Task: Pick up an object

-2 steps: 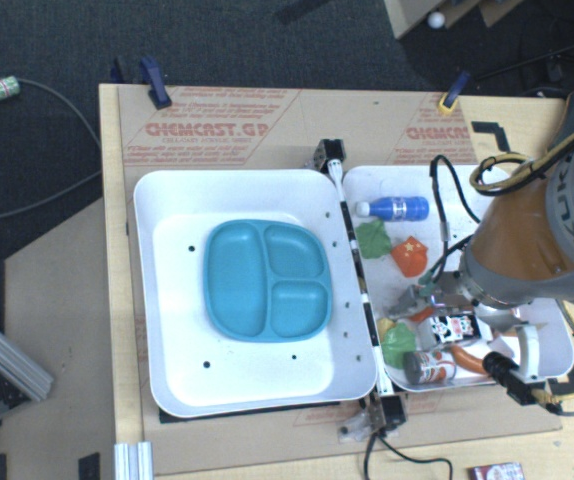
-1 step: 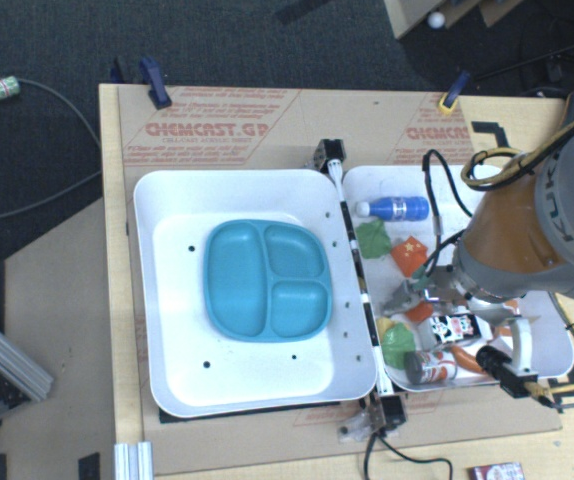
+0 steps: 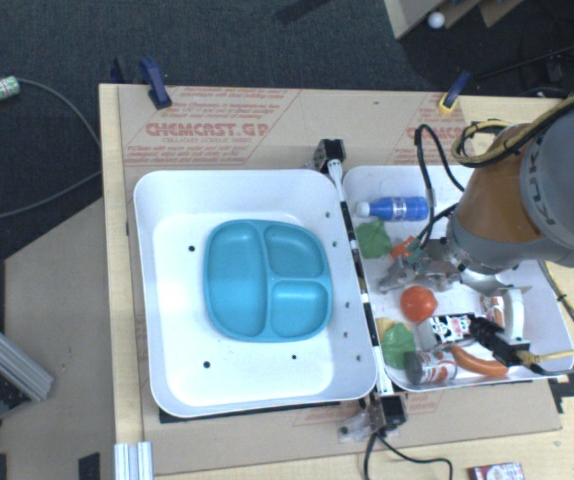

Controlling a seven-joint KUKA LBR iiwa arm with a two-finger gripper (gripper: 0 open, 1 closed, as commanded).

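The right bin (image 3: pixel 557 318) holds several small objects. A blue bottle (image 3: pixel 393 208) lies at its far left, with a green object (image 3: pixel 372 238) just in front of it. A red ball (image 3: pixel 418 302) sits in the middle. Another green piece (image 3: pixel 399 340), a can (image 3: pixel 431 369), an orange carrot-like piece (image 3: pixel 473 364) and a black-and-white item (image 3: pixel 461 326) crowd the near edge. My gripper (image 3: pixel 407 265) hangs low over the bin's left half, between the green object and the red ball. A small reddish thing (image 3: pixel 401 251) shows right at its tip.
The left bin (image 3: pixel 167 268) holds a blue divided plate (image 3: pixel 267 278). A black divider clip (image 3: pixel 330 153) sits where the bins meet. The arm's grey body (image 3: pixel 527 203) and cables cover the right bin's far right. A white item (image 3: pixel 508 310) lies under the wrist.
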